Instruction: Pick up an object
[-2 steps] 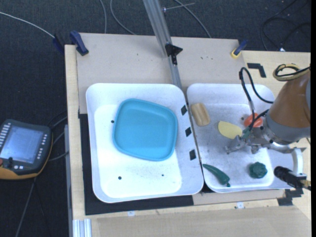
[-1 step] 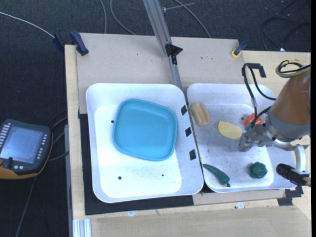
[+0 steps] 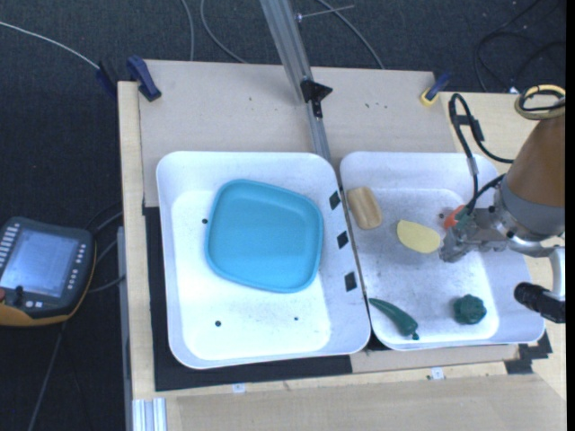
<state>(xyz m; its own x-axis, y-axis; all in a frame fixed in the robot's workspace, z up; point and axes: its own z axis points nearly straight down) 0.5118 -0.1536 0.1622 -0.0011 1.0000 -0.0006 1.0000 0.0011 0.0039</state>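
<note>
The end effector (image 3: 449,245) hangs in the right bin (image 3: 422,335), just beside the yellow piece (image 3: 418,235); its grip I cannot tell; a blue plate (image 3: 265,234) fills the left bin (image 3: 193,330).

A robotics lab: a plywood bench (image 3: 234,106) with clamps (image 3: 144,77), loose cables (image 3: 81,48) across dark carpet (image 3: 54,151), a teach pendant (image 3: 40,268) on the floor, an arm (image 3: 539,178) over white bins (image 3: 180,330).

A pale wooden bench (image 3: 234,106) stands on dark carpet (image 3: 54,133) strewn with thin cables (image 3: 193,12); a handheld control pendant (image 3: 40,268) lies at its left.
</note>
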